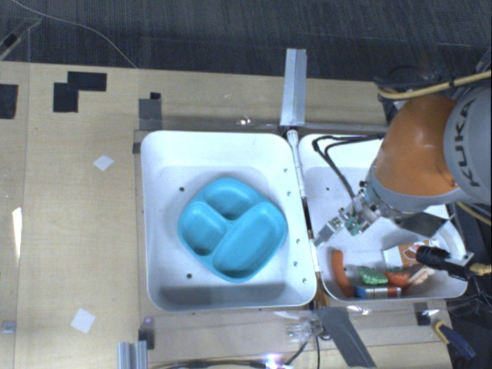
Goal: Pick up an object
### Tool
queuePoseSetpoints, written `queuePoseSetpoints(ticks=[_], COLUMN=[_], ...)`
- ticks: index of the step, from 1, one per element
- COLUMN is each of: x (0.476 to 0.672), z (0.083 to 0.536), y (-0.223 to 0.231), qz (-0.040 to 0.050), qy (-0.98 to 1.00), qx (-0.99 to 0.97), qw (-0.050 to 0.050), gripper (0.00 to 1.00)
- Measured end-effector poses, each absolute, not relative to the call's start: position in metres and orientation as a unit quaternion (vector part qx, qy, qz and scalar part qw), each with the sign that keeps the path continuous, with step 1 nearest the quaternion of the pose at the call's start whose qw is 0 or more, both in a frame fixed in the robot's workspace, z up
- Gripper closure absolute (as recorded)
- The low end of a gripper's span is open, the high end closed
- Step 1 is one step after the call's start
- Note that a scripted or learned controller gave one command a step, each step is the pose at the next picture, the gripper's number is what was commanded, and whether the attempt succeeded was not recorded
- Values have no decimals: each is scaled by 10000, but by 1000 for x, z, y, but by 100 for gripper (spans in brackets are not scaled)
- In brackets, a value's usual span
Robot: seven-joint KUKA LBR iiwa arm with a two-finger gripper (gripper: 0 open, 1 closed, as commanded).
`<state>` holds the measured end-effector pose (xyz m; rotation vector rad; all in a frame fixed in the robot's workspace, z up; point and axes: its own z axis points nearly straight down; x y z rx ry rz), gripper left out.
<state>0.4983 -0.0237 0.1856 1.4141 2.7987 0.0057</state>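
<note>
The small orange sausage-shaped toy (337, 268), near the right bin's (326, 290) front-left corner, looks light, stiff and smooth, best pinched across its middle; the jaws' state cannot be told.

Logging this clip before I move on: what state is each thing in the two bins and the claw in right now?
Blue divided tray: upright, lying flat in the left bin, compartments bare.
Orange sausage-shaped piece: lying loose in the right bin, near its front wall.
Small items cluster: lying in a heap along the front wall, untouched.
Claw: hanging over the right bin, above the items, nothing seen between its tips.
</note>
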Motion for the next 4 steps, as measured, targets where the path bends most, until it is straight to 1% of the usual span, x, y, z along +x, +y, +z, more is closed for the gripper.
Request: queuePoseSetpoints(ticks=[1,2,3,4], x=[488,491,494,494], z=[185,90,102,102], y=[-49,-89,-89,-89], qz=[12,42,57,56], qy=[8562,8117,8119,8119], qx=[5166,5841,5837,5837], qw=[21,54,110,108], gripper=[0,0,100,0])
